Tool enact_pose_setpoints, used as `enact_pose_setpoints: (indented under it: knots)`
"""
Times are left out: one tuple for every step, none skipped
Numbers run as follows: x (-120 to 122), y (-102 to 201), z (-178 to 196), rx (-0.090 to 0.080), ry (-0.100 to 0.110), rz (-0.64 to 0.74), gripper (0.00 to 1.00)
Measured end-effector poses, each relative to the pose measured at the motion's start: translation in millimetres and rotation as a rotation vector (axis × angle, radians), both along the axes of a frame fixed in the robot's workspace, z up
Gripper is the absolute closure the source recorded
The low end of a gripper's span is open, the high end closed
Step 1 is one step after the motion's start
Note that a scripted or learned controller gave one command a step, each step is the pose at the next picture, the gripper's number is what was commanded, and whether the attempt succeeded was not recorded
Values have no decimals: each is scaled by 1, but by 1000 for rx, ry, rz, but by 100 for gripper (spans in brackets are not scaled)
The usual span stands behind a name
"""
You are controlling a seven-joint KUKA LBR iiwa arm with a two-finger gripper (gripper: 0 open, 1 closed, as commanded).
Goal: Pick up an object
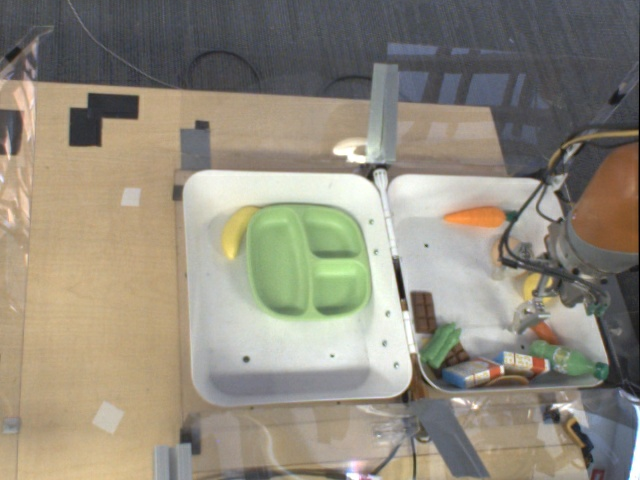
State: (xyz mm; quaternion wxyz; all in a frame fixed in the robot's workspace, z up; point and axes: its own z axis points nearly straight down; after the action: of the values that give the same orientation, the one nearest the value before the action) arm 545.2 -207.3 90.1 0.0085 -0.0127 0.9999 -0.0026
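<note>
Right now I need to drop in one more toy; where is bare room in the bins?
Free: the left bin's front strip, below the green divided plate; the right bin's middle, between the carrot and the chocolate bar. Crowded: its front edge, with the bottle, and its right side under the pincer.

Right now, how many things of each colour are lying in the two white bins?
Green: 3, the divided plate, a bottle, a small piece
Yellow: 2, the banana, a bit beside the claw
Orange: 1, the carrot
Brown: 1, the chocolate bar
Red, white and blue: 1, a tube
Total: 8 that I can make out
</note>
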Motion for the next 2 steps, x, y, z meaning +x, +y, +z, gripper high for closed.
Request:
enact_pose_setpoints:
  knots:
    - [-10,75,1,0,-2,171,0]
    - [64,113,0,2,1,219,0]
